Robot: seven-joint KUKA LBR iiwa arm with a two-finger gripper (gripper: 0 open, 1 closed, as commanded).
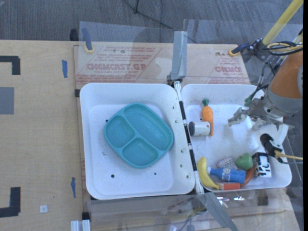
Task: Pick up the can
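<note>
Camera view shows the can (200, 128) lying on its side by the left edge of the right bin (226, 96), just below the carrot (207, 113). The gripper (254, 115) hangs over the bin's right side, well apart, fingers spread and empty. A lying can may roll from a pinch, and the carrot crowds it. The banana (206, 173) and bottle (227, 174) lie along the near edge; a blue plate (138, 134) sits in the left bin (91, 129).

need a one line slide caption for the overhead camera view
KUKA arm's gripper hovers over the right bin, with the small can lying beside a toy carrot and a teal divided plate in the left bin.
</note>
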